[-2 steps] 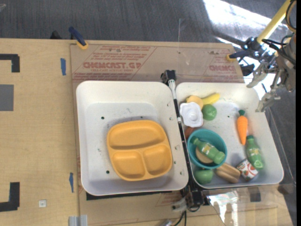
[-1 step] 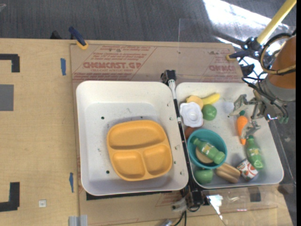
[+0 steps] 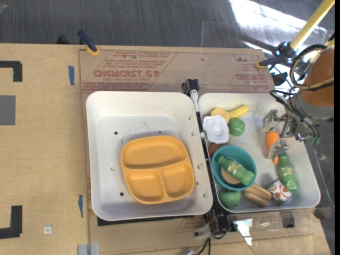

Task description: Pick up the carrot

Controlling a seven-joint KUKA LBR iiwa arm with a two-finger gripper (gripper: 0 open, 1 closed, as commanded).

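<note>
The carrot (image 3: 272, 138), small and orange, is in the right bin (image 3: 313, 195) near its upper right. My gripper (image 3: 274, 136) reaches in from the right and is shut on the carrot. One finger (image 3: 267, 122) lies at the carrot's upper left and the other at its lower right. I cannot tell whether the carrot rests on the bin floor or hangs just above it.
A green bottle (image 3: 287, 173) lies just below the carrot, with a red can (image 3: 280, 192) beyond it. To the left are a teal bowl (image 3: 234, 167), a white cup (image 3: 216, 129), a lime (image 3: 236, 126) and a banana (image 3: 229, 112). The left bin (image 3: 101, 121) holds a yellow divided plate (image 3: 157, 168).
</note>
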